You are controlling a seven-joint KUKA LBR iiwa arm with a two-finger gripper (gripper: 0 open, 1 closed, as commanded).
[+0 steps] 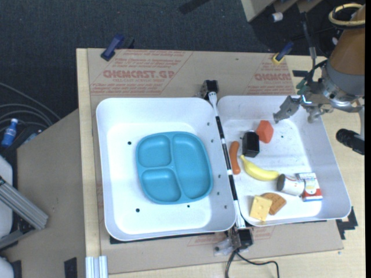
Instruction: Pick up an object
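1. Orange-red block [265, 131] lying in the upper middle of the right bin [330, 155], tilted a little, just beside and up-right of a small black box [250, 143]; closest loose item to the gripper.
2. Gripper [297, 108] poised over the right bin's upper part, up and to the right of the orange-red block, near it but apart from it.
3. Two grey fingers visible: one [284, 110] slanting down-left toward the block, the other further right near the bin's rim; spread apart, with only bare bin floor showing between them. Nothing pinched, nothing touched as far as can be told.
4. Arm [348, 59] entering from the right, brownish-orange band above the grey wrist, cables looped around the wrist.
5. Left of the black box, a sausage [234, 157] lying lengthwise against the divider between the bins.
6. Below the box, a banana [259, 171] curving across the bin's middle, its right end just beside a small white-and-grey cylinder [290, 184] lying on its side.
7. Just right of the cylinder, a small white carton with red and blue print [311, 186] near the bin's right wall.
8. Near the bin's lower edge, a yellow cheese wedge [260, 207] touching a brown cracker-like piece [276, 202].
9. In the left bin [116, 120], a blue divided plate [173, 167] with three compartments, lying flat in the middle.
10. Both bins resting on a brown board [145, 68] printed with red lettering, blue clamps at its top edge.
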